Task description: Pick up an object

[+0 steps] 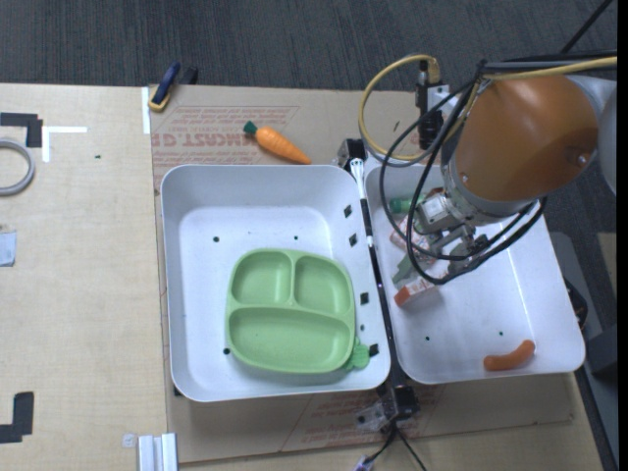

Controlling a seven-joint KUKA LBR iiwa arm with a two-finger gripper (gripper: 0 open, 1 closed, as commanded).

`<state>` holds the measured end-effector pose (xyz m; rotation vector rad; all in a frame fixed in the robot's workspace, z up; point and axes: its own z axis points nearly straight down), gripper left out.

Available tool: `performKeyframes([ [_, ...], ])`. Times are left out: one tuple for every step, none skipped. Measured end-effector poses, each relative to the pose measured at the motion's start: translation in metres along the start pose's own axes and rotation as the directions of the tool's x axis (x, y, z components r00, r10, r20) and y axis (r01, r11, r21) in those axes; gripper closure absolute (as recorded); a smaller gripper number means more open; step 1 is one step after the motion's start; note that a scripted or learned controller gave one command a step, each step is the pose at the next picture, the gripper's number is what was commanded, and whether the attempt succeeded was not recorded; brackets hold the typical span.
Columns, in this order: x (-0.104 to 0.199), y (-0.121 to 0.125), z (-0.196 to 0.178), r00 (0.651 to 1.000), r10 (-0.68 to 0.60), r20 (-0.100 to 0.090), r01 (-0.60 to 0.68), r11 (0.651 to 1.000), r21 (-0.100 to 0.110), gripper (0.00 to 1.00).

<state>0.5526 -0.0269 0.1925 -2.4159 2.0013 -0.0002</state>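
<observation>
Cardboard covers the bench under two shallow white bins, with dark floor beyond the far edge. On it, just past the left bin (186, 263), lies a toy carrot (279, 143). That bin holds a green divided plate (291, 310), a small green piece touching its near right corner. Over the right bin (549, 292) the arm (525, 135) reaches down, its gripper (432, 248) low at the bin's left side beside a small pink-and-white object (412, 292). Cables hide the tips; whether it grips, I cannot tell. An orange sausage-shaped toy (509, 356) rests near the front wall.
</observation>
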Motion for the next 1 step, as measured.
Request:
performKeyframes([
  [0.0105,0.0031,0.0,0.874,-0.486,0.001,0.486,0.874,-0.001,0.0],
])
